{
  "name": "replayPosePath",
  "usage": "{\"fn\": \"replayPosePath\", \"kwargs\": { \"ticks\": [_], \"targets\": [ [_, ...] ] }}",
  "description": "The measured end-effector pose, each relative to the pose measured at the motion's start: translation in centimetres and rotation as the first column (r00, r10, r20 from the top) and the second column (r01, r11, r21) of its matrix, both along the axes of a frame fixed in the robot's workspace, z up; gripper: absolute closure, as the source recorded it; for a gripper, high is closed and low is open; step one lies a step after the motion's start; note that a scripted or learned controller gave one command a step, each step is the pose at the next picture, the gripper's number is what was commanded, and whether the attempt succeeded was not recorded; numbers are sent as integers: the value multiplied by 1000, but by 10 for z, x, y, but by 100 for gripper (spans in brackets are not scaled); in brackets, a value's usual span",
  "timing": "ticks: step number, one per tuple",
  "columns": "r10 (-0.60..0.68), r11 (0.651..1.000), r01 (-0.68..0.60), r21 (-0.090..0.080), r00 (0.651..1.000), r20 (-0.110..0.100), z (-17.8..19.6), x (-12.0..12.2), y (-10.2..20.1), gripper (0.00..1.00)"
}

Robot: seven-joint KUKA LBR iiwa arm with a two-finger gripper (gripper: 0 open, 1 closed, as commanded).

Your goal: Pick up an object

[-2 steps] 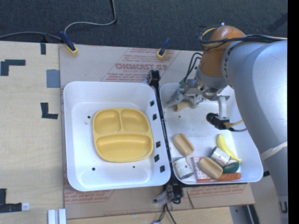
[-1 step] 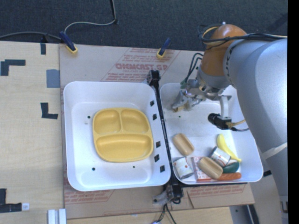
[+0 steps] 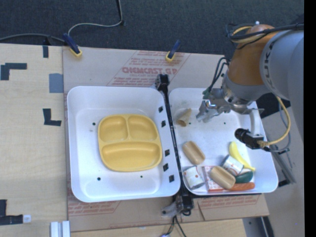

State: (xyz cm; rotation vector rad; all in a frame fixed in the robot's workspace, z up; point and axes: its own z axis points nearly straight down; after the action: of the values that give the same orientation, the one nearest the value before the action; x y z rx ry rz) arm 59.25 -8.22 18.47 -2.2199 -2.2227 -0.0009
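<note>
Jaws: gripper (image 3: 211,108), right of centre in the frame, over the right bin (image 3: 270,177); whether they stand apart or together I cannot tell; nothing visibly held.
Nearest thing: small tan piece (image 3: 184,116) just left of it, probably light.
Other picks: bun (image 3: 194,152), banana (image 3: 239,155), lower right.
Hold: likely across the bun's narrow width; soft.
</note>
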Motion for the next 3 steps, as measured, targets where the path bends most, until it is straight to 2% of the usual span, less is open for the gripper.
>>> {"fn": "replayPosePath", "kwargs": {
  "ticks": [1,2,3],
  "targets": [
    [-2,1000,2,-2,1000,-1,27,-6,-64,100],
    [-1,1000,1,-2,1000,-1,29,11,-108,100],
    [0,1000,0,-1,1000,-2,12,54,-139,100]
  ]
}}
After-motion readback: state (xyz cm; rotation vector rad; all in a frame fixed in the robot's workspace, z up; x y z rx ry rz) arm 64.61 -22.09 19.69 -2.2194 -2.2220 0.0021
